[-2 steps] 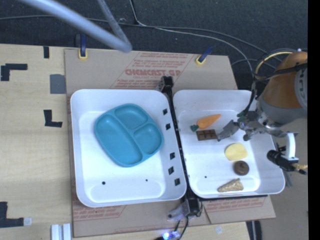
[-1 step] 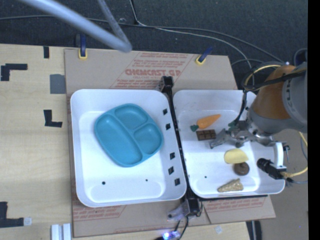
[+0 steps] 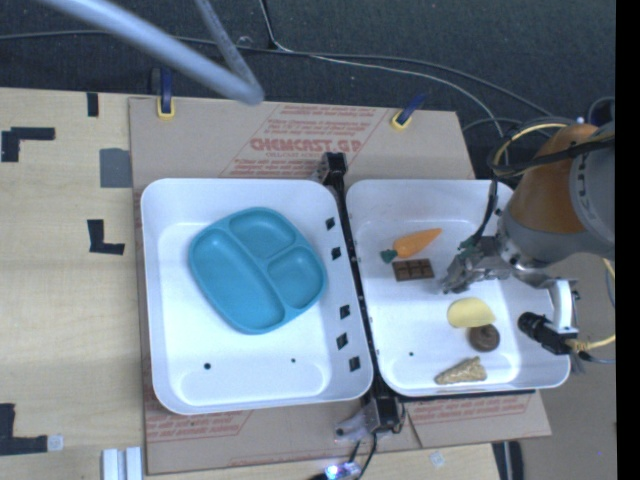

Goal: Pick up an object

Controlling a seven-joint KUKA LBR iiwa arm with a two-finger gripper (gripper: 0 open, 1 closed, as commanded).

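Gripper (image 3: 462, 271) hangs low in the right bin (image 3: 372, 268), w/ the toy food clustered round it: choc bar (image 3: 412, 269) just to its left, carrot (image 3: 417, 241) above that, lemon (image 3: 470, 313) just below; looks poised to pick one, prob the bar or lemon; can't tell its state. Blue tray (image 3: 258, 268) sits apart in the left bin (image 3: 160, 268), likely not the target.
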